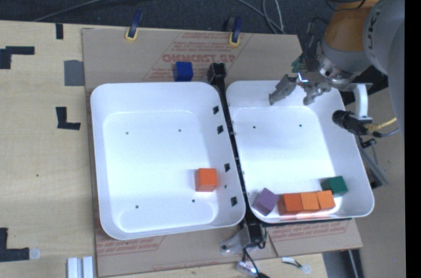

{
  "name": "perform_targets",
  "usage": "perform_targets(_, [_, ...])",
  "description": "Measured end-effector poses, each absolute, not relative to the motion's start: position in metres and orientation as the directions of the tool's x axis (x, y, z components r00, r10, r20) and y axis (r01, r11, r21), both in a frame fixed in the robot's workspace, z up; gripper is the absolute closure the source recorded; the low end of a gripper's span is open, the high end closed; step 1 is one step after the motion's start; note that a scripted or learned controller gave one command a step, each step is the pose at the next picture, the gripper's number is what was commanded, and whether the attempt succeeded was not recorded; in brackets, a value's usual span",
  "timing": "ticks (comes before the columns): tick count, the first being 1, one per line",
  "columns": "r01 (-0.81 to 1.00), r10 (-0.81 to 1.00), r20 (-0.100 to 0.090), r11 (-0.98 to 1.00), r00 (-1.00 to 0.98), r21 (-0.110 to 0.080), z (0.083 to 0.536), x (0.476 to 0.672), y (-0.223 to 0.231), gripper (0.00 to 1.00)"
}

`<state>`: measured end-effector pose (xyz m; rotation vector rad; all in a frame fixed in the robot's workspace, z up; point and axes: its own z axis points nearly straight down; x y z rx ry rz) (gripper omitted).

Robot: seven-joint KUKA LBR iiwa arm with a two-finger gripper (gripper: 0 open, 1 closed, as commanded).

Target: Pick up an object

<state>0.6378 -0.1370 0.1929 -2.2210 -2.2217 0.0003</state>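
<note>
Dark carpet is seen behind a wooden bench (pixel 39 158), on which two shallow white bins are set side by side over a cardboard sheet (pixel 191 53).

An orange cube (pixel 206 179) is held in the left bin (pixel 118 106), toward its near right corner, squarely set with no long axis to speak of. Along the near wall of the right bin (pixel 276 139) a purple block (pixel 265 201), turned at a slant, is followed by an orange bar (pixel 306 202) laid lengthwise left to right, and a green block (pixel 335 185) is placed behind the bar's right end. A blue cube (pixel 183 70) is left on the cardboard, whose red printing cannot be read. The gripper (pixel 297 91) is poised over the right bin's far edge, fingers spread, nothing between them.
</note>
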Motion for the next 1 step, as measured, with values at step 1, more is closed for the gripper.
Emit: perform_targets(1, [0.999,0.999,0.0,-0.036,0.036,-0.001,0.1845,0.6397,-0.1367,0.0])
